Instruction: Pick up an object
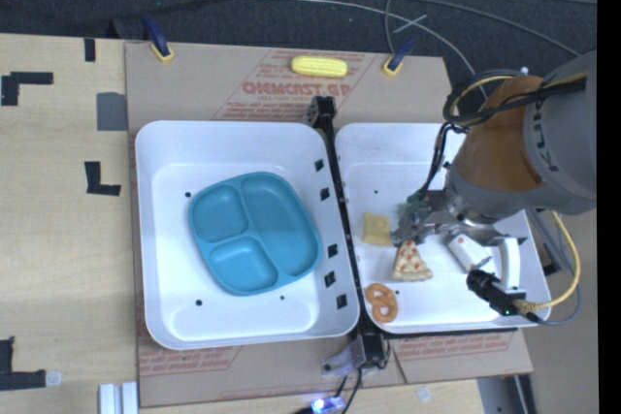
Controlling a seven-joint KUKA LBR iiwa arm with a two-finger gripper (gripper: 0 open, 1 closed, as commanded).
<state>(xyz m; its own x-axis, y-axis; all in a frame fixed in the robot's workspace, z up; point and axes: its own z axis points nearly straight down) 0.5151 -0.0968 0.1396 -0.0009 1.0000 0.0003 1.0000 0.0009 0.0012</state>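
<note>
At centre right of the frame, the gripper hangs low in the right bin, just beside a yellow cheese cube and above a pizza slice; a pretzel lies lower. Finger spread: cannot tell. A blue plate fills the left bin.

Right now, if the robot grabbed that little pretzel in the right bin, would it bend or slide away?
The pretzel looks like a stiff toy, so it probably wouldn't bend. It lies flat on the smooth right bin floor, so it may skid when nudged. Its thin loops likely give the pincer little to pinch.
</note>
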